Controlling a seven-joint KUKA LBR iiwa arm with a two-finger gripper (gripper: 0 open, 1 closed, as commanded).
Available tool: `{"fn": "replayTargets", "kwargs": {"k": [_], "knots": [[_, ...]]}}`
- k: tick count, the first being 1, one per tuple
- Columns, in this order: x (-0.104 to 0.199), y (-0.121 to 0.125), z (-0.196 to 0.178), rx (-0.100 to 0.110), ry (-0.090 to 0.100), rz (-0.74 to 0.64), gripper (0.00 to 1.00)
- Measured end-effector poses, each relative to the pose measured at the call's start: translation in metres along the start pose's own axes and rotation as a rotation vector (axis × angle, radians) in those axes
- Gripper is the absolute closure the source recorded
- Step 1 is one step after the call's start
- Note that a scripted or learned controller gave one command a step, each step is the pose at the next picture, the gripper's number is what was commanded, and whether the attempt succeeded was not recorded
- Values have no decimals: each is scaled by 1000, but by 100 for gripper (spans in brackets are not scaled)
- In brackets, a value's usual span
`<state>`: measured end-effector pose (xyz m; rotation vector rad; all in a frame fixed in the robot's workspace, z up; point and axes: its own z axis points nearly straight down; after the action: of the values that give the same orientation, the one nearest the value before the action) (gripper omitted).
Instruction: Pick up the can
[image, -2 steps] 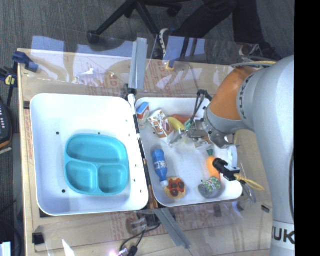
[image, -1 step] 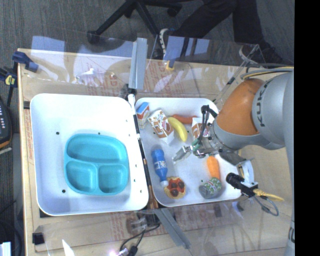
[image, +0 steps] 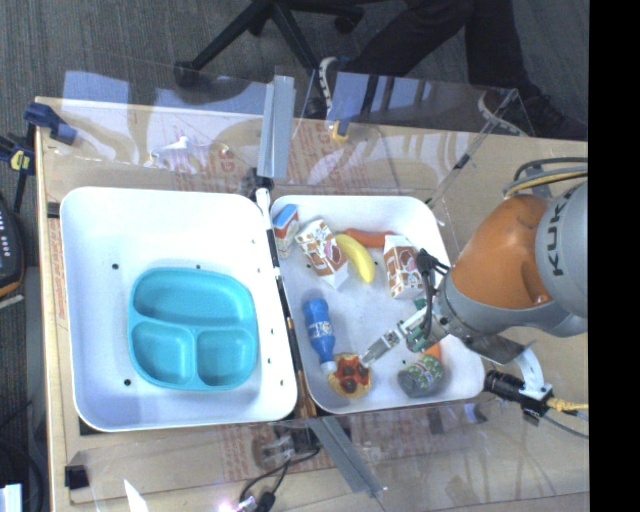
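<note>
On the desk (image: 100, 140), the left bin (image: 90, 225) carries only a blue divided tray (image: 193, 327), which has no part in this job. Next comes the right bin (image: 425, 215), where everything else lies: a small carton (image: 285, 222) at its top left corner, a printed box (image: 319, 246), a banana (image: 357, 256), another printed box (image: 401, 268), a blue bottle (image: 319, 329) near the dividing wall, and a red and yellow toy (image: 350, 374) at the front edge. The can (image: 421, 377) (as best I can judge, the grey-green crumpled thing) lies on its side in the front right corner of that bin, resting on the floor, so the pick is not yet made. The claw (image: 418, 333) hangs just above and beside it, low in the bin; whether its jaws are spread or closed I cannot tell, and nothing shows between them. Closing on the can and lifting remain to be done.
</note>
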<state>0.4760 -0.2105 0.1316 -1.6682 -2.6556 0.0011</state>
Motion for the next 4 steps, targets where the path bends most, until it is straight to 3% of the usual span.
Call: {"fn": "replayTargets", "kwargs": {"k": [1,2,3,4], "knots": [[-3,5,-113,-4,-7,-97,0],[1,1,-55,-1,-3,-168,0],[0,2,-65,-1,-5,-171,100],[0,2,-65,-1,-5,-171,0]]}}
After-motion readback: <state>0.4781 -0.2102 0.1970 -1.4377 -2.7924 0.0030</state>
